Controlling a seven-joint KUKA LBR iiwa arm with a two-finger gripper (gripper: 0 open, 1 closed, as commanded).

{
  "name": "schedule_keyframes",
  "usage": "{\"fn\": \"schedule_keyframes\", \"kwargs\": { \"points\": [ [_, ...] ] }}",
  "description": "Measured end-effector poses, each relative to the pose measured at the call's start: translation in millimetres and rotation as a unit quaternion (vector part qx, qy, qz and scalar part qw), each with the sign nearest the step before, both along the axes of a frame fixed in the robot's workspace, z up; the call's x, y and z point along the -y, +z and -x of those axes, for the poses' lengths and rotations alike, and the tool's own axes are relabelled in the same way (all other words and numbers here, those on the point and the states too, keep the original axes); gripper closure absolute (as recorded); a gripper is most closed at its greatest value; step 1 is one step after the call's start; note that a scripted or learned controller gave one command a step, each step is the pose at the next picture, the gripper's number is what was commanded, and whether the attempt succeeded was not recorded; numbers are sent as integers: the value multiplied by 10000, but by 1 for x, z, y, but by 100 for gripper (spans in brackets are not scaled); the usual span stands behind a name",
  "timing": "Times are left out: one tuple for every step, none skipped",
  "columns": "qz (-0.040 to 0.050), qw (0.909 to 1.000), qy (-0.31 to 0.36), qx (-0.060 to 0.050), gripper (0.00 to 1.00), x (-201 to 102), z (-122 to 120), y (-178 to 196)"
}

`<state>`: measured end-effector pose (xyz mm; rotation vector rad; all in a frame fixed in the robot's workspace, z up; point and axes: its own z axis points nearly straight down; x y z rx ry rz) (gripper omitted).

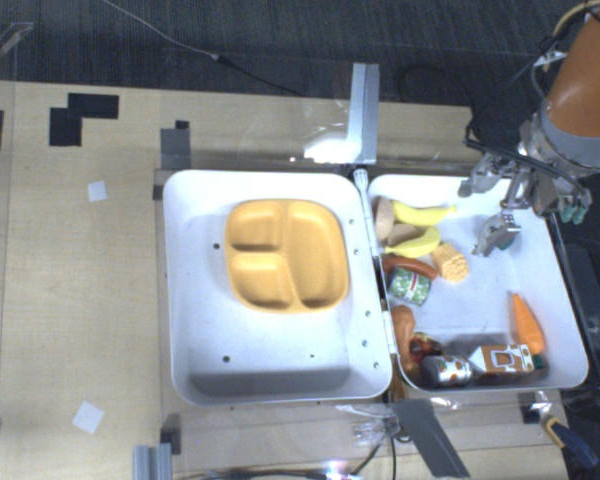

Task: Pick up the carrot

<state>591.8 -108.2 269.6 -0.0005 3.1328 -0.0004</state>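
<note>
Carrot lies bare near the right bin's right wall, tip toward a bottle; gripper hangs above the bin's upper part, well apart from it, holding nothing; its finger gap is unreadable; arm cut off at frame edge.

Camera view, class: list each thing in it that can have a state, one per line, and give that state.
carrot: lying loose near the right bin's right wall, not gripped
gripper: above the right bin's upper part, apart from the carrot
yellow plate: right way up in the left bin, compartments bare
bananas: lying by the right bin's left wall
corn cob: lying below the bananas
bottle: on its side along the right bin's lower edge
</note>
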Motion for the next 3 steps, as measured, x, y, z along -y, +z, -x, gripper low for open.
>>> {"fn": "schedule_keyframes", "kwargs": {
  "points": [
    [-7, 9993, -375, -51, 0, 40, 24, -137],
    [20, 10000, 19, 33, 0, 99, 78, -180],
    [35, 9999, 51, 80, 100, 98, 74, -167]
  ]
}}
